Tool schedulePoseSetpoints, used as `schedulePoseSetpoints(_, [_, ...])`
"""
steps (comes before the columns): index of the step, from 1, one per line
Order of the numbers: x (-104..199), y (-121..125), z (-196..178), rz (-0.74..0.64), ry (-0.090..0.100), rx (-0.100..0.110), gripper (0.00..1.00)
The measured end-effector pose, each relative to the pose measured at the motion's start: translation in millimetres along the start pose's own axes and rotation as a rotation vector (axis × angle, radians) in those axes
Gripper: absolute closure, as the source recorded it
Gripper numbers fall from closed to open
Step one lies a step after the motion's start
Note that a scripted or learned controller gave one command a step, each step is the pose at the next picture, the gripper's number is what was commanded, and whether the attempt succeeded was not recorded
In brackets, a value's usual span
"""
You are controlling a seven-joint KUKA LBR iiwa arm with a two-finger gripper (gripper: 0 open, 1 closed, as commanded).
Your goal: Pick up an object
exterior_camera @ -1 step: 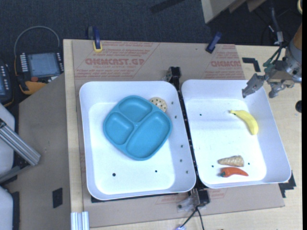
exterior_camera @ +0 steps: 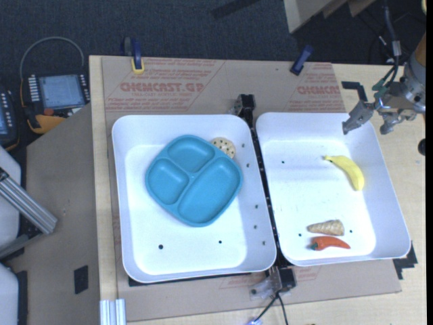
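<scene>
Gripper (exterior_camera: 371, 118) fingers spread apart, nothing between them; banana (exterior_camera: 348, 170) lies just below and left of it in the right bin (exterior_camera: 298, 131).

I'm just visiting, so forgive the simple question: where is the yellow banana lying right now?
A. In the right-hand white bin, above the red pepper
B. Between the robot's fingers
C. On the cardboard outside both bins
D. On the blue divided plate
A: the banana lies on the floor of the right bin, farther up the view than the red pepper, and the gripper is apart from it at the bin's upper right corner.
</scene>
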State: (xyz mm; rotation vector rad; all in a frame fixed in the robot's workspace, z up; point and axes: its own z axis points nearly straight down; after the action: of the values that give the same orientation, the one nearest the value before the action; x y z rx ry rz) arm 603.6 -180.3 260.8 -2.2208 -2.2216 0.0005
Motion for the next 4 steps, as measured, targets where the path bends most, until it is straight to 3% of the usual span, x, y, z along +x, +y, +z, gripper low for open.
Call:
schedulePoseSetpoints(3, [9.8,0.5,175.5,0.000,0.002,0.006,0.00])
schedulePoseSetpoints(4, [9.2,2.4,161.7,0.000,-0.001,-0.002,1.00])
